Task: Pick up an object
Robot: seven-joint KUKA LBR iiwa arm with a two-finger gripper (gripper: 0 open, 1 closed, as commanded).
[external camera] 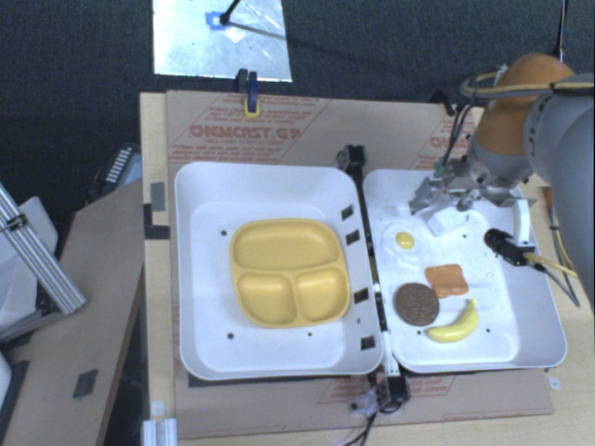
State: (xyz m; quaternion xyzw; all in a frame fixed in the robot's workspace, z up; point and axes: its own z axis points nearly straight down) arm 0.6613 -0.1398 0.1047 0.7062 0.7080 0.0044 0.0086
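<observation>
Four small food toys sit in the right bin (530, 342), incl. a banana (455, 324) near the front edge, prob. light, stiff, slick plastic, best pinched mid-curve; end effector (444, 199) state can't be told.

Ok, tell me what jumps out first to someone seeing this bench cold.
The yellow three-compartment plastic tray sits in the middle of the left white bin. In the right white bin, toy foods cluster near the front: a fried egg, a toast slice, a brown round patty and a yellow banana. The gripper hovers at that bin's back.
</observation>
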